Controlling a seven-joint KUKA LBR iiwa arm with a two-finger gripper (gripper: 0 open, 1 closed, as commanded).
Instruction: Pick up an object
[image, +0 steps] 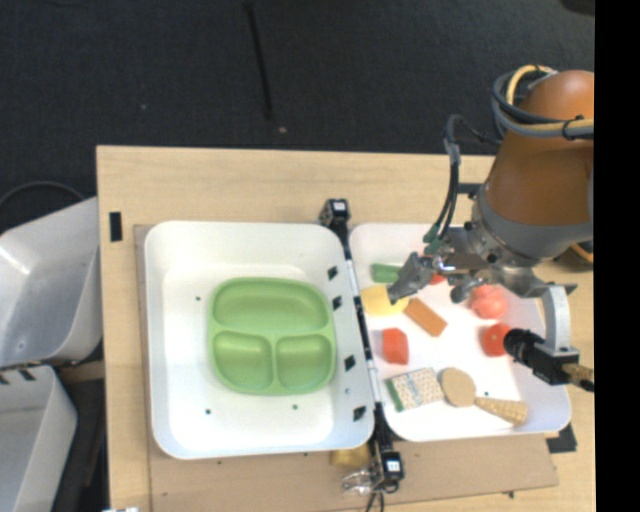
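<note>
My gripper (418, 276) hangs over the upper left part of the right bin (400, 236), at the end of the grey and orange arm coming in from the right. Just left of it lies a small green block (384, 271). A yellow piece (375, 300) sits below that, and an orange block (426, 318) lies under the gripper's lower side. I see nothing held in the gripper. A pink-red ball (488, 301) rests to its right, partly under the wrist.
The right bin also holds a red piece (396, 346), another red piece (493, 340), a patterned green-edged card (414, 388) and a tan cone-shaped toy (478, 396). A green divided plate (271, 333) lies in the left bin (180, 400).
</note>
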